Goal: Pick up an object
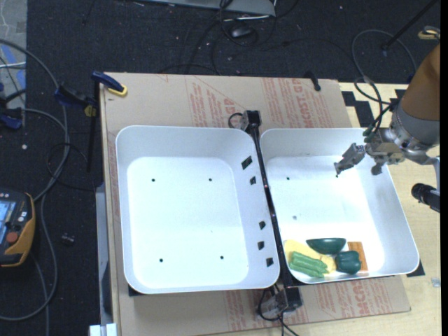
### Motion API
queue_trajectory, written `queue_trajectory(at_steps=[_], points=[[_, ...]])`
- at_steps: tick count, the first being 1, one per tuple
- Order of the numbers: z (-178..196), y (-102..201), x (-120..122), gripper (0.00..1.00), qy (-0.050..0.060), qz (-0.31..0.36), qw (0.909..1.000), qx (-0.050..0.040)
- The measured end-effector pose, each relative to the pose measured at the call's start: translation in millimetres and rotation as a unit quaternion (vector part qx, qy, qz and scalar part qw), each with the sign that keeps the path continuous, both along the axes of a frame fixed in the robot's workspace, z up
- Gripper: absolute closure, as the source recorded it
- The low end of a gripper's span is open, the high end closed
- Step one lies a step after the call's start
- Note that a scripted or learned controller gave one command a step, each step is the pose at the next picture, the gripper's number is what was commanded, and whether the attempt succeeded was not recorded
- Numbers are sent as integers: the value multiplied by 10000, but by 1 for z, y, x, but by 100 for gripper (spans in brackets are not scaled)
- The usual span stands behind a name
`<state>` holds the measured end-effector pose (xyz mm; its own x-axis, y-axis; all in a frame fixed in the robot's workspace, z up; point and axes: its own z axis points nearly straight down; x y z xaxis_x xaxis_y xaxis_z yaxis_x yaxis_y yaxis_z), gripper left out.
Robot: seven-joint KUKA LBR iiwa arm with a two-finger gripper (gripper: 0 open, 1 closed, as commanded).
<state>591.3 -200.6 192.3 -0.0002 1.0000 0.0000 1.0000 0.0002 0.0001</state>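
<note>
My gripper point(361, 162) hangs over the back right part of the right bin point(322, 194), its two fingers spread open with nothing between them. At the bin's front edge lie a few small things: a dark green bowl-shaped piece point(326, 244), a light green ridged piece point(306, 264), a teal lump point(348, 262), a yellow flat piece point(297, 247) and an orange block point(358, 248). The gripper stands well behind them and apart from all.
The left bin point(185, 208) sits beside the right one, joined by a black divider with clips point(263, 187). Both rest on a cardboard sheet point(210, 96). Cables and a blue clamp point(75, 96) lie on the dark floor around it.
</note>
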Motion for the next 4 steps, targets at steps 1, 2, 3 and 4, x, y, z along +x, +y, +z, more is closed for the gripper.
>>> queue_trajectory(at_steps=[1, 2, 3, 4], points=[[-29, 100, -49, 0, 16, 34, 10000, 14], [-3, 184, -95, 0, -6, 35, 10000, 11], [72, 178, -53, 0, -35, 193, 9998, 0], [7, 244, -73, 0, 31, 27, 10000, 1]])
